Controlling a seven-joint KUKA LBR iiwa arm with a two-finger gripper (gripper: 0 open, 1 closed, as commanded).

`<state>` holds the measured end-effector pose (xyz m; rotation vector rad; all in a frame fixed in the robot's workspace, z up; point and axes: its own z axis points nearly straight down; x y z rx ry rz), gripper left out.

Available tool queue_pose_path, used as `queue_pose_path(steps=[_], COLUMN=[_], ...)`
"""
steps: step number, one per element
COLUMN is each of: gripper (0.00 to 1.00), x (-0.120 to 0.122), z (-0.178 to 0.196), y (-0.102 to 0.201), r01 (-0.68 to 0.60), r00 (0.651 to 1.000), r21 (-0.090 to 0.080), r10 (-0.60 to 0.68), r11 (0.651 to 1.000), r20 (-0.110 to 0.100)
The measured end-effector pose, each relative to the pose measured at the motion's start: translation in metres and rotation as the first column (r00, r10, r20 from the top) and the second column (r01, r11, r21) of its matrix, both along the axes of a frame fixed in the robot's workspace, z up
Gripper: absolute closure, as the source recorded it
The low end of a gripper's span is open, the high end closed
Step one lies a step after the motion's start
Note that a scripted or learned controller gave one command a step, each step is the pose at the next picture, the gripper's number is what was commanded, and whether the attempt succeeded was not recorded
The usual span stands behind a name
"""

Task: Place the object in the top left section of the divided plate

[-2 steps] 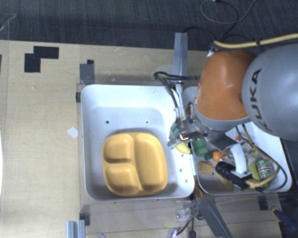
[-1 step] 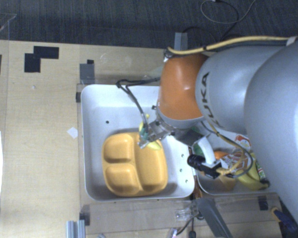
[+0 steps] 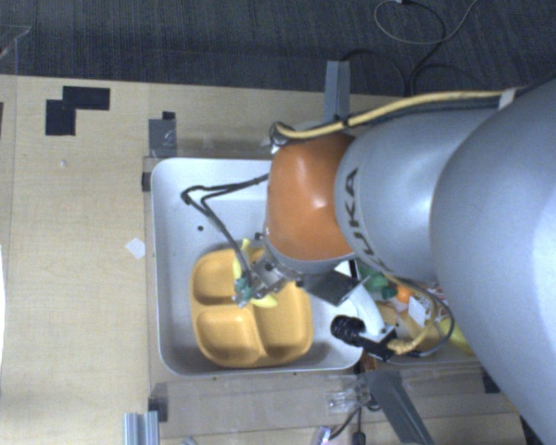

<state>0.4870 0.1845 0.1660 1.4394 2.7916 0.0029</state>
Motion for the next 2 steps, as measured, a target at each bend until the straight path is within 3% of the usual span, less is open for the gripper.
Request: queue_pose_path(steps=[1, 2], gripper=[1.00, 1.00], x=[0.000, 0.001], z=[0.013, 0.058], y=[0.042, 0.002], r01=[-0.082, -0.056], r00=[0.997, 0.998], r21=[0.000, 0.000], r10=[0.082, 0.056], r11=[0.997, 0.998], r20=[0.002, 0.004])
